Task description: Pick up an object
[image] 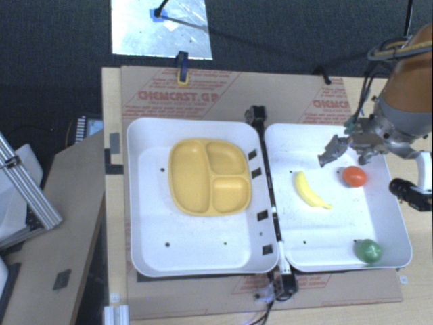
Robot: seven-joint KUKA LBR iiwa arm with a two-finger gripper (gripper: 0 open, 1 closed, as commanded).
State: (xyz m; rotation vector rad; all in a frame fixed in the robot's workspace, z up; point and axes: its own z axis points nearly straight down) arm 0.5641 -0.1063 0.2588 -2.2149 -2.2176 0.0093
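In the right bin (291,147) lie a yellow banana (310,191), an orange-red round fruit (354,176) and a green round fruit (368,250) near the front right corner. My gripper (348,152) hangs over the back of the right bin, just above and left of the orange-red fruit. Its fingers are spread apart with nothing between them. The banana lies in front of the gripper and a little to its left.
The left bin (149,242) holds a yellow divided plate (208,176). A black divider with clips (265,195) runs between the bins. The arm's orange band (409,80) stands at the right edge. Brown cardboard (223,90) lies under both bins.
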